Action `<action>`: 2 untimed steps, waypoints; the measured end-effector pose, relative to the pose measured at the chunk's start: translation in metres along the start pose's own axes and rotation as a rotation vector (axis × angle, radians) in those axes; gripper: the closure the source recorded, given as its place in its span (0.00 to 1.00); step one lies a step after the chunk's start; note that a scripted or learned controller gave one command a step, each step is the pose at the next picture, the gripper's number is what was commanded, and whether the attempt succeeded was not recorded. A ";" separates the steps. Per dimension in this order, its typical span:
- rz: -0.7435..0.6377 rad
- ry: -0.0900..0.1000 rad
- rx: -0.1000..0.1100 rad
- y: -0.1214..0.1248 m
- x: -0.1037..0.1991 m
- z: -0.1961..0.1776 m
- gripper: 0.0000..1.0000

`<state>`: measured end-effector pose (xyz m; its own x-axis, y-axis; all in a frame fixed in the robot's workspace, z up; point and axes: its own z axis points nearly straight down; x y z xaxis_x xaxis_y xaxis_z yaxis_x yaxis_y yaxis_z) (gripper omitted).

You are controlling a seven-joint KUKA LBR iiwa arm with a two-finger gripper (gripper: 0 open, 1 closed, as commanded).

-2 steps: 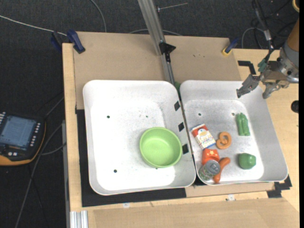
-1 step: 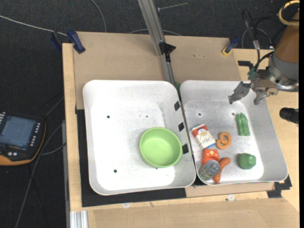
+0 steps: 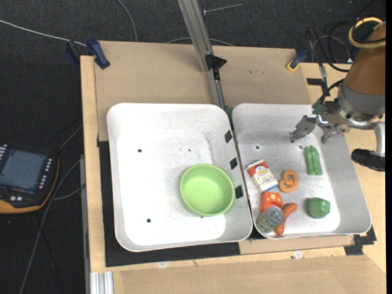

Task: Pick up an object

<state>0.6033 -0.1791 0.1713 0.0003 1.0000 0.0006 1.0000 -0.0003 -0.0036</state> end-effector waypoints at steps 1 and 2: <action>-0.001 0.000 0.001 0.002 0.002 0.063 0.00; -0.001 -0.001 -0.006 0.003 0.001 0.048 1.00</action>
<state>0.6066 -0.1777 0.1229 -0.0006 1.0000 -0.0003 1.0000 0.0006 0.0024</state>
